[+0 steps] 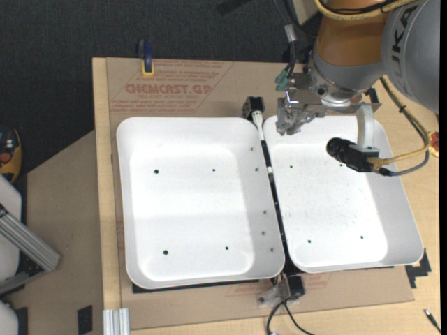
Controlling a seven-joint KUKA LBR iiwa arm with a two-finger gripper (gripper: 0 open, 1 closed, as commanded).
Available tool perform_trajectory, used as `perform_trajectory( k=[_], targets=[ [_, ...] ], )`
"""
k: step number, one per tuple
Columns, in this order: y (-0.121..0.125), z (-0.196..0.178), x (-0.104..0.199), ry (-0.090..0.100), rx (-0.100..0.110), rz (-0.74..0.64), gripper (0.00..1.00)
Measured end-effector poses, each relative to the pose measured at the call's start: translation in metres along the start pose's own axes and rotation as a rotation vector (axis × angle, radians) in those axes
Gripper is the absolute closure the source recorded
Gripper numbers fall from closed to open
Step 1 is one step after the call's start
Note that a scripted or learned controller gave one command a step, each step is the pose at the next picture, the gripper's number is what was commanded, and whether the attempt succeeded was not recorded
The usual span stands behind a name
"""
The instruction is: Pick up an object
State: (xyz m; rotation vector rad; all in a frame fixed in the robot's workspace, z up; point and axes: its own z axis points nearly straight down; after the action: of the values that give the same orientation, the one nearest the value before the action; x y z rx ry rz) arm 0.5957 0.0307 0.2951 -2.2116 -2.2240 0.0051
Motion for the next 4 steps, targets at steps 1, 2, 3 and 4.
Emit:
perform_trajectory(
  k=[1, 2, 3, 4],
  targets=[
    [-0.007, -0.017, -0.007, -0.001, -0.009, 0.006, 1.00],
    [-0.026, -0.022, -0.014, -0.001, -0.003, 0.006, 1.00],
    [-0.029, -0.042, -0.024, -0.002, -0.011, 0.007, 1.00],
    [-0.038, -0.038, -0.032, -0.001, -0.004, 0.006, 1.00]
  ],
)
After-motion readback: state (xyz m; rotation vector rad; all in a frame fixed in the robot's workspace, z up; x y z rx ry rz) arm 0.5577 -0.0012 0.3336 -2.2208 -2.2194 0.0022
